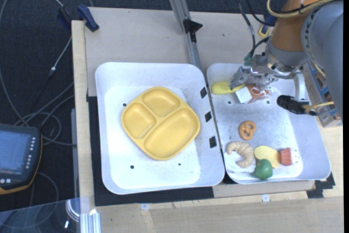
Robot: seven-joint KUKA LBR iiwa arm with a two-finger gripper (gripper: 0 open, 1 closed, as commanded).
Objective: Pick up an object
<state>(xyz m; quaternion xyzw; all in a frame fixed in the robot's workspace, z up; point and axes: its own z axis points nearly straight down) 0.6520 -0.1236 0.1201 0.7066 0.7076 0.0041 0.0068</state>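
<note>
Object under jaws: white-and-red packet [252,93] lying at the right bin's [311,133] far end, partly covered.
Jaws [252,80]: hovering over it; opening hard to make out.
Right bin: also holding banana [221,87], pretzel [247,129], croissant [242,152].
Left bin [109,117]: carrying yellow divided tray [160,122].

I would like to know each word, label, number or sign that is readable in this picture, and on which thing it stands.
No text can be read in this view.
Handheld screen at the left edge: it glows blue, but whatever it shows is too blurred to read.
White and orange packet under the gripper: possibly printed, too small to read.
Yellow tray: no marking seen.
</note>
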